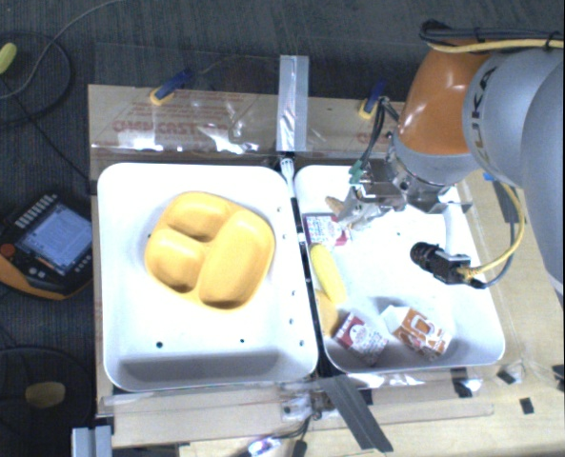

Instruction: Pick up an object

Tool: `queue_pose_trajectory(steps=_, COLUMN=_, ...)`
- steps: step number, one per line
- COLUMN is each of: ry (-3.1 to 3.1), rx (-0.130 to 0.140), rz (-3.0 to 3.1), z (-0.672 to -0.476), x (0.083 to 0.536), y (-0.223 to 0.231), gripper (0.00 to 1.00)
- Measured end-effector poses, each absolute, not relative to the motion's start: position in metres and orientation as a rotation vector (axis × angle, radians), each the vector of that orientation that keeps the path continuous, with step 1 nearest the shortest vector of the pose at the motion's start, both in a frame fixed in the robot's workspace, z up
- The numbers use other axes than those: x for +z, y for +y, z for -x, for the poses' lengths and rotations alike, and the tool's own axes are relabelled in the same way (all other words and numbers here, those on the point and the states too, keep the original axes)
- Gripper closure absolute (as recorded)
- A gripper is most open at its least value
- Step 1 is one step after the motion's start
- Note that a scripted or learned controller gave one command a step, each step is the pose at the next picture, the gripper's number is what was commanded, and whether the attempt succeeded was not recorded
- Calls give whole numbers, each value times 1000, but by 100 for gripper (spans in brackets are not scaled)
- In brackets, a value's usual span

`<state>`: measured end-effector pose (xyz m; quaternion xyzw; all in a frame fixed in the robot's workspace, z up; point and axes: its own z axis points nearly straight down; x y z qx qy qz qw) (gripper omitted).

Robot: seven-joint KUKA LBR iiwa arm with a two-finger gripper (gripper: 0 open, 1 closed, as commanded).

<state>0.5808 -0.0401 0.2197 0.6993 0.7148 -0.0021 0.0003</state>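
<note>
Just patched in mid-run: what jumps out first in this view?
The big yellow lumpy object fills the middle of the left bin. Next, the grey arm with its orange band leans over the right bin, its hand low near that bin's upper left corner. Small packets and a yellow piece lie along that bin's left and front.

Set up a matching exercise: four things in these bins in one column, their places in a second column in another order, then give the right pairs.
Things:
1. big yellow lump
2. banana
3. red and white packet
4. orange carton

Places:
A. right bin, near front corner by the divider
B. left bin, in the middle
C. right bin, along the divider wall
D. right bin, front, right of the packet

Pairs: 1-B, 2-C, 3-A, 4-D
</note>
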Motion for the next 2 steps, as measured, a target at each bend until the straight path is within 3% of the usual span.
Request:
queue_pose_trajectory(steps=1, ry=2382, rx=-5, rz=-2048, z=-538, x=211, y=-92, gripper=100)
queue_pose_trajectory(steps=2, ry=2203, rx=-2, rz=-2243, z=-578, x=190, y=-85, gripper=100)
